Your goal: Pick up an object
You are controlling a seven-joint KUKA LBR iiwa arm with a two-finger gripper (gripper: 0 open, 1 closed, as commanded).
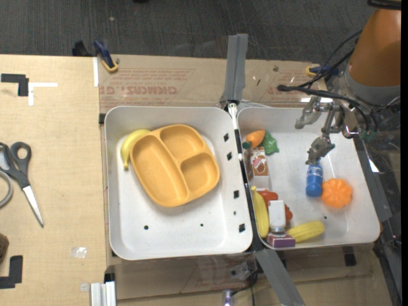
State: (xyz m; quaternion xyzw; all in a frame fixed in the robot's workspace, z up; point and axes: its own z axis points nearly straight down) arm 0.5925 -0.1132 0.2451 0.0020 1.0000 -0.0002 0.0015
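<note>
Directly below the gripper [319, 150] stood a blue bottle [313, 180] in the right bin [363, 234], its long axis running toward the fingers and its top just at their tips, an orange ball [337, 193] touching its side. Whether the fingers were spread or clenched I could not tell. The arm [379, 43] reached in from the right, wrist angled down.

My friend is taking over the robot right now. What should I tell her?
End effector: low in the right bin, right above the blue bottle; I cannot tell if it grips it.
Nearby: orange ball, corn, carrot, banana.
Left bin: orange divided plate with another banana beside it.
Done: nothing lifted yet.
Left: grab one object and lift it.
</note>
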